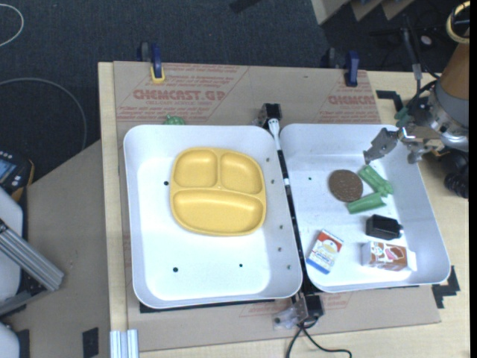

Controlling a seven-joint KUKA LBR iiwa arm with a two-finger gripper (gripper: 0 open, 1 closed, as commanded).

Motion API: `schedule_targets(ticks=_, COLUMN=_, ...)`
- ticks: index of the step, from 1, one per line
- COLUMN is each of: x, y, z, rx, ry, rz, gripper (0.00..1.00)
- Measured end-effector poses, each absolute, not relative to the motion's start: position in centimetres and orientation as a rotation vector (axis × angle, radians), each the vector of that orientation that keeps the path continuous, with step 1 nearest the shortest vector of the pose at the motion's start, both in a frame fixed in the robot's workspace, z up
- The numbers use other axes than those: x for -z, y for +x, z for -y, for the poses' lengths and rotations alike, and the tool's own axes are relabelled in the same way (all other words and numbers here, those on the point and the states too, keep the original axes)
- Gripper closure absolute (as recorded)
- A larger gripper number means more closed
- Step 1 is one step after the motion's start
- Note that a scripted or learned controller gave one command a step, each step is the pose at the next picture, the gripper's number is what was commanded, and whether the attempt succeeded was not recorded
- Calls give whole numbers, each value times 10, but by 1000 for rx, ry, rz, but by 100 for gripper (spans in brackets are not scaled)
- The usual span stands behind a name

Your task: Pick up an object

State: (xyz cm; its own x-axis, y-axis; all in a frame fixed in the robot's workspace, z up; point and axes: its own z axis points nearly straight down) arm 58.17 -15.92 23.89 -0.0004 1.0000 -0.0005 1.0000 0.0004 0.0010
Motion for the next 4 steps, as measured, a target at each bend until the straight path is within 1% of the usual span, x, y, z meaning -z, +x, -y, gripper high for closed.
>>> schedule_targets(ticks=1, x=-250, y=582, z=159, rx=-3, ry=2217, rz=-2220, gripper=100)
schedule_targets(ticks=2, x=-218, y=522, z=78, rx=5, ry=2222, rz=-2235, gripper=100)
schedule_targets(ticks=3, x=-226, y=477, z=10, rx=2, ry=2219, rz=-2234, gripper=100)
schedule_targets(ticks=4, x=-298, y=480, z=-99, rx=-14, ry=2205, rz=-2233, gripper=100)
